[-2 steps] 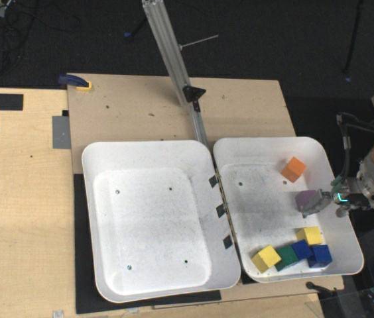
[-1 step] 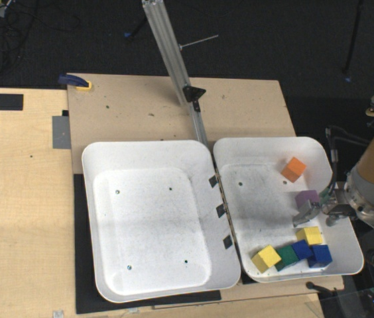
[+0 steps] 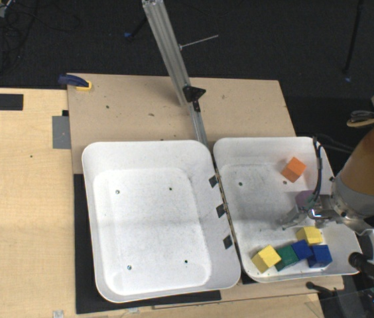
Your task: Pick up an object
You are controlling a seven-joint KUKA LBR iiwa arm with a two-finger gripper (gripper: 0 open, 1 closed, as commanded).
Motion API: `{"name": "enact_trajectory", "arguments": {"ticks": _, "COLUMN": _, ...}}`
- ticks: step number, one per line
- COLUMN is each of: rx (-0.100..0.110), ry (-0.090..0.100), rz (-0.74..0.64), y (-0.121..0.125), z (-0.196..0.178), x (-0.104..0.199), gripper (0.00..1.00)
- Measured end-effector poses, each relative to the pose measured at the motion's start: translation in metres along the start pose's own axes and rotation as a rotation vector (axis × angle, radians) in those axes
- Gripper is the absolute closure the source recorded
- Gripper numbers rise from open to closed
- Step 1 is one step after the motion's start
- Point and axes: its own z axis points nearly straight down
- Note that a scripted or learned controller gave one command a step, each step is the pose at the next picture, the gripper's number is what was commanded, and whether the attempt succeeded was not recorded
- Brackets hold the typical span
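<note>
Pincer (image 3: 292,218), its grip state impossible to tell, is hovering in the right white bin (image 3: 253,152), approaching; next it is needing descent onto the small yellow block (image 3: 310,235) beside it.

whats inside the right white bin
Right shallow white bin holds an orange cube, two yellow blocks, a green block, blue blocks. Gripper covers some floor.
</note>
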Motion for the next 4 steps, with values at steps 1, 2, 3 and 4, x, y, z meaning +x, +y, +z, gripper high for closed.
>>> {"name": "enact_trajectory", "arguments": {"ticks": 1, "rx": -0.005, "ry": -0.001, "rz": 0.002, "y": 0.002, "z": 0.035, "x": 0.0, "gripper": 0.0}}
{"name": "enact_trajectory", "arguments": {"ticks": 2, "rx": -0.003, "ry": 0.0, "rz": 0.008, "y": 0.001, "z": 0.025, "x": -0.001, "gripper": 1.0}}
{"name": "enact_trajectory", "arguments": {"ticks": 3, "rx": 0.0, "ry": 0.001, "rz": 0.001, "y": -0.001, "z": -0.018, "x": -0.002, "gripper": 1.0}}
{"name": "enact_trajectory", "arguments": {"ticks": 4, "rx": -0.004, "ry": 0.001, "rz": -0.005, "y": 0.007, "z": -0.075, "x": 0.003, "gripper": 1.0}}
